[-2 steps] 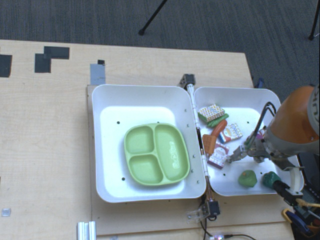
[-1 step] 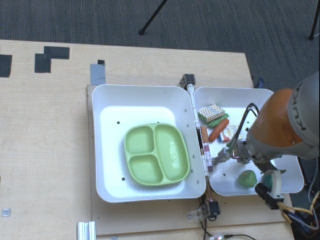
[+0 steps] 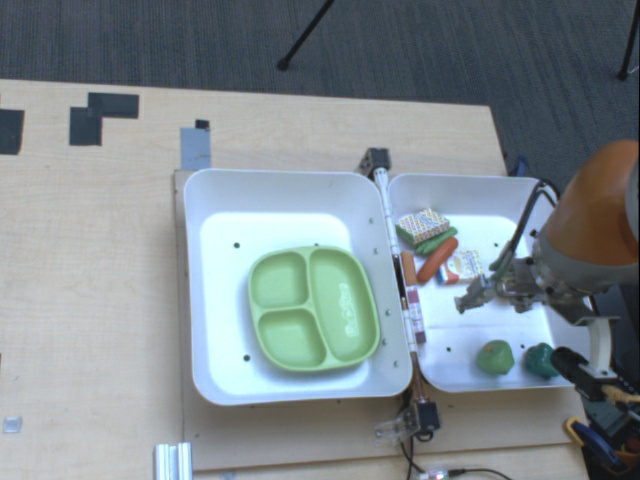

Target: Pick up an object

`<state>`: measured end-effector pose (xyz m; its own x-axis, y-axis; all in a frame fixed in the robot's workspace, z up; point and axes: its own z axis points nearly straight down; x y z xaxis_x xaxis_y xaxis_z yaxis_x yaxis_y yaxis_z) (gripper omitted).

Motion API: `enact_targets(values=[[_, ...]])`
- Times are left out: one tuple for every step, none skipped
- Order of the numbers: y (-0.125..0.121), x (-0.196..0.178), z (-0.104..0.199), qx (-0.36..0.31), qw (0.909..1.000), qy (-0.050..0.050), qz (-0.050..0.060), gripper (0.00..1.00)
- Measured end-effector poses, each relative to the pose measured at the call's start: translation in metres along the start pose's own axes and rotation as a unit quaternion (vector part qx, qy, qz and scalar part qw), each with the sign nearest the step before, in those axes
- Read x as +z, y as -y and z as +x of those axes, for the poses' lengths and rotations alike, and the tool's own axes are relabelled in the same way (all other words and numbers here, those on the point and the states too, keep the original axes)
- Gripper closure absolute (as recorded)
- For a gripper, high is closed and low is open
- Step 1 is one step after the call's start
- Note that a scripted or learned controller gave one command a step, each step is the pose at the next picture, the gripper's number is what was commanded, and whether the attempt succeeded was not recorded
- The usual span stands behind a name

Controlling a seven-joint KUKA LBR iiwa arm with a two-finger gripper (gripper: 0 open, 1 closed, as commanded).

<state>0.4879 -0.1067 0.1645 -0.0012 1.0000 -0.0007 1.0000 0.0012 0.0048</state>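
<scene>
Where pale wooden bench [image 3: 90, 268] meets dark grey carpet [image 3: 200, 18], two shallow white bins side by side. Left bin [image 3: 215, 268]: large, rounded corners, holding a light green divided plate [image 3: 313, 308] with three compartments, lying flat near the bin's middle. Right bin [image 3: 450, 368]: touching the left along a shared edge, holding several small things. Entering from the right, over the right bin, grey arm with broad orange band [image 3: 600, 218] above the wrist. Below it, gripper [image 3: 470, 300] low over the right bin's middle, dark and small against the white floor; fingers open or closed, cannot tell, and nothing seen between them. Near the bin's front edge, a round green object [image 3: 494, 357], with a darker green object [image 3: 540, 360] just beside it to the right. Toward the bin's far left corner, an orange carrot-like piece [image 3: 436, 259] lying at a slant, touching a small green-and-tan packet [image 3: 423, 226] above it. Between carrot and gripper, a small white printed wrapper [image 3: 467, 264].
</scene>
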Motion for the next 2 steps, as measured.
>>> enact_targets(values=[[-0.004,0.078,0.020,0.000,1.0000,0.002,-0.002,0.00],[-0.006,0.067,0.021,0.000,1.0000,0.001,-0.005,1.00]])
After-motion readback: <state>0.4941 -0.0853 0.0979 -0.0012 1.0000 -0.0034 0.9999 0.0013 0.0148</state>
